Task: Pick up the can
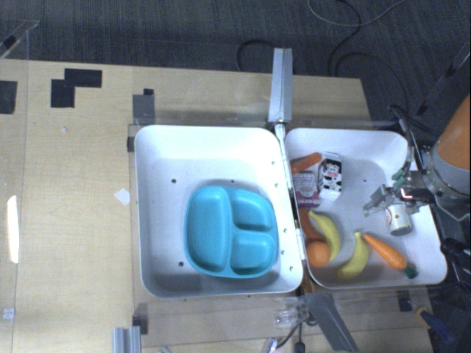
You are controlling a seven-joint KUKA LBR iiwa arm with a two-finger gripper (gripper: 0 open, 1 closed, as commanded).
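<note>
Gripper [398, 206] hangs over the right bin [368, 140] near its right edge, pinching the can [399, 219], a small silvery cylinder tilted with its pale round end up, above the carrot [385, 251]. Bananas [341, 245] lie along the bin's front edge. Both bins sit on a light wooden bench [73, 219]; dark carpet [184, 9] lies beyond.

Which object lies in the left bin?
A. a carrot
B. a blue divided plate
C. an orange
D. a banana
B: the blue divided plate lies in the left bin, while the bananas, the carrot and the orange lie in the right bin.
</note>
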